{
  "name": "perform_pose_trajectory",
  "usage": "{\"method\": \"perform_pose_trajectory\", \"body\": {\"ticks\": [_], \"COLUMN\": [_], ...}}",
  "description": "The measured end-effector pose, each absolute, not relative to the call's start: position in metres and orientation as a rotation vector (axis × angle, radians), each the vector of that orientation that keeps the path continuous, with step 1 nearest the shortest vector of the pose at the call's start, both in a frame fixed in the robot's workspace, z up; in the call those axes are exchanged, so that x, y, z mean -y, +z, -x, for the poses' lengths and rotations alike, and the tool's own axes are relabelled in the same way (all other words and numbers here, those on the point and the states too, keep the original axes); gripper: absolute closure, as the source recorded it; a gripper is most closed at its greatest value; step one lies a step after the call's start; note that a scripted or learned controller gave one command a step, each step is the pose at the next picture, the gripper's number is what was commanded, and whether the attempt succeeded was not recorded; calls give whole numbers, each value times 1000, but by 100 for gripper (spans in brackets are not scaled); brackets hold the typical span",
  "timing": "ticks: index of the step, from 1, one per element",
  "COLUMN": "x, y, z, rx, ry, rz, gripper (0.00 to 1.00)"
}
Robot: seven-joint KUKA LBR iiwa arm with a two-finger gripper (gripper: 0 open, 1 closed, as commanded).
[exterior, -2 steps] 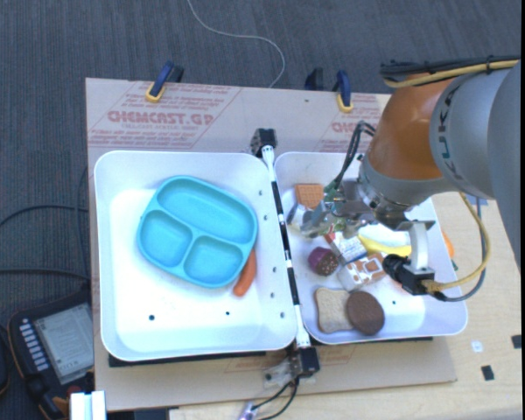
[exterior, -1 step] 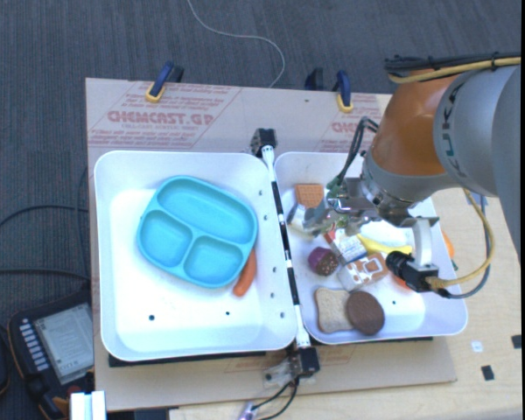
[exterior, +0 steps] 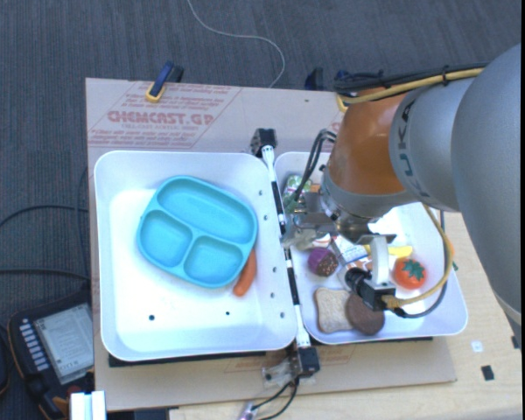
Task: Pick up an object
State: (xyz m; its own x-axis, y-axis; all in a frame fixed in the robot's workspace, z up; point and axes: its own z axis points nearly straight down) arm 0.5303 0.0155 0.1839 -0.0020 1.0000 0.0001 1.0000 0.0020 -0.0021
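Two bins: we are working over a left white shallow bin (exterior: 114,234) and a right white shallow bin (exterior: 451,318), joined along a centre divider.
Arm: the grey arm with the orange band (exterior: 367,151) is reaching in from 3 o'clock and is covering the upper half of the right bin.
Gripper: the two-finger gripper (exterior: 311,226) is sitting at about 9 o'clock of the right bin, hard against the divider; we cannot tell how it is set, because the wrist is hiding it.
Candidate objects: a dark purple round toy (exterior: 324,262) is lying just at 5 o'clock of the gripper; a tan bread-slice toy (exterior: 331,309) and a brown rounded lump (exterior: 365,316) are touching each other at 6 o'clock of the bin; a red tomato-like toy (exterior: 410,272) is resting at 3 o'clock.
Left bin contents: a light blue three-compartment plastic plate (exterior: 197,230) is lying mid-bin, with an orange carrot-shaped toy (exterior: 245,276) just beside its 4 o'clock edge.
Risk, wall: we are judging that a descent this close to the divider could strike the bin wall instead of an object.
Risk, clutter: the pieces are crowding together, so we could be nudging a neighbour or pinching two at once.
Risk, cable: a black looped cable (exterior: 420,300) is trailing over the toys and could be snagging or dragging them.
Risk, shape: the round purple toy could be rolling out of a closing grasp.
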Motion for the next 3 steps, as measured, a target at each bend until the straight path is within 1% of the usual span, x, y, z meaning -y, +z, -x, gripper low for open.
{"method": "perform_pose_trajectory", "body": {"ticks": [1, 2, 3], "x": [65, 64, 92], "y": [184, 184, 109], "z": [-531, -531, -528], "rx": [2220, 2221, 2225], "ry": [4, 2, -3], "rz": [2224, 2222, 2223], "gripper": [100, 0, 0]}}
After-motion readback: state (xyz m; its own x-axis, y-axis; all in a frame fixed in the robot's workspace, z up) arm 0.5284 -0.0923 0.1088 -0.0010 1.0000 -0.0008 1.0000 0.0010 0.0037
